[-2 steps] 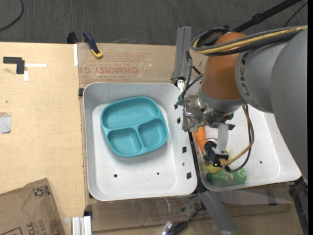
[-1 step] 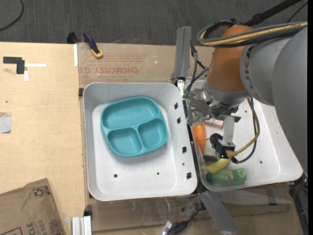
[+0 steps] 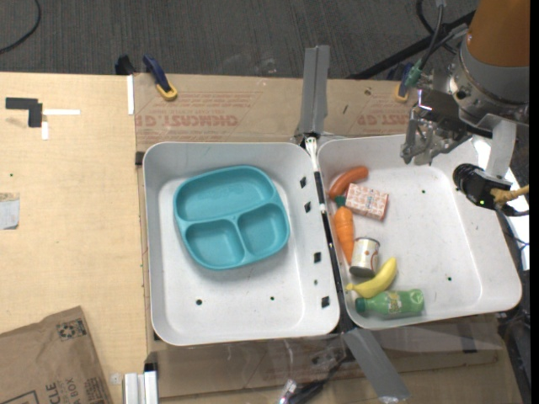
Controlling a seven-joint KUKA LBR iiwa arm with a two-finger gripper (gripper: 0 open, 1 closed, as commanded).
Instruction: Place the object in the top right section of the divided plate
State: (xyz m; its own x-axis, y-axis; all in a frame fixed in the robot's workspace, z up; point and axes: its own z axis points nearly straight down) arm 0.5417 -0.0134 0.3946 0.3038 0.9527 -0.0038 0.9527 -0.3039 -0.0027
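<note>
Hovering over the back of the right bin (image 3: 497,263), the gripper (image 3: 421,151) hangs from the grey wrist with the orange band above it; it carries nothing that can be seen, and whether it stands wide or narrow cannot be told at this size. Left bin (image 3: 164,297): one teal divided plate (image 3: 232,215), lying flat and slightly turned, one long section at the back and two smaller ones toward the front, all three bare. Its top right section is, by judgement, the right end of the back part, nearest the divider between the bins. Right bin, contents crowded along its left wall, probably where they slid to rest: a red-orange sausage-like piece (image 3: 349,179) at the back; a pink patterned box (image 3: 367,201) just beside it; a carrot (image 3: 344,229) lying lengthwise; a small metal can (image 3: 365,256) touching the carrot's lower end; a banana (image 3: 376,279) resting against the can; a green bottle (image 3: 390,303) on its side at the front. Which of these is the task's object cannot be told. Obstacles: items touch one another and hug the wall, leaving little room beside any one; the raised rims and the grey bar (image 3: 315,91) between the bins must be cleared in carrying across. Periphery: blue-handled clamp (image 3: 160,77), cardboard sheet (image 3: 227,108), cables (image 3: 434,23).
</note>
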